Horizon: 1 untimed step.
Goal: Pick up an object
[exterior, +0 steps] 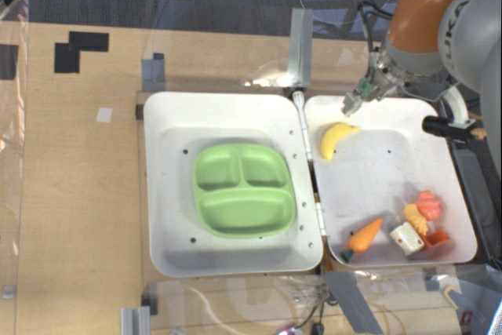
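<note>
Banana lies in the right bin, near that bin's far left corner, just below the fingers and a little to their left. Its long axis runs on a slant: one tip points up and to the right toward the fingers, the other curves down toward the near side of the bin. It rests flat on the white floor, apart from the other things.

The fingers hang at the far rim of the right bin, pointing down and left from the grey and orange arm. Whether they are spread or closed cannot be told at this size, and nothing shows between them; the banana is close to their tips but seems not to touch them.

Well away from the fingers, toward the near right corner of the same bin, lie a carrot, a pinkish-orange toy, and a small white block beside a red piece, crowded together.

Further left of the fingers, the left bin holds a green divided plate, lying flat near its middle. Both bins stand side by side on the wooden desk.
</note>
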### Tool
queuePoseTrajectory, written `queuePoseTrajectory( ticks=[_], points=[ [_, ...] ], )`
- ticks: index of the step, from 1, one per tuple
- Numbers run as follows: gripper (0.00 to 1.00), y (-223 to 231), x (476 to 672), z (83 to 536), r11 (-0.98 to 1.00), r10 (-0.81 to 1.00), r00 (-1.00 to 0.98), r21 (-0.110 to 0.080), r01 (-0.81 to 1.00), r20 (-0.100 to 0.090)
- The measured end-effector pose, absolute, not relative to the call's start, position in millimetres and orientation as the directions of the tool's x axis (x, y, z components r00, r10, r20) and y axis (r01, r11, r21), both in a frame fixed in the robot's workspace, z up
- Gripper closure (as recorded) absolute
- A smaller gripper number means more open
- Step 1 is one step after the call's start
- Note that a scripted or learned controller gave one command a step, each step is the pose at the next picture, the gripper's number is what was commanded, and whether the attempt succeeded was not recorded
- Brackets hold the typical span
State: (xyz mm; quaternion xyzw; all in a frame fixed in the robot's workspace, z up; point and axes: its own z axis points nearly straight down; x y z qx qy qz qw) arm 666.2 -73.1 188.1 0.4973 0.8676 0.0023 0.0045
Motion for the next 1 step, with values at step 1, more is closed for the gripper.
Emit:
queuePoseTrajectory(
  ticks=[1],
  points=[
    [0.00,-73.1,666.1,187.8,0.506,0.863,-0.506,0.008,0.863,-0.005]
  ],
)
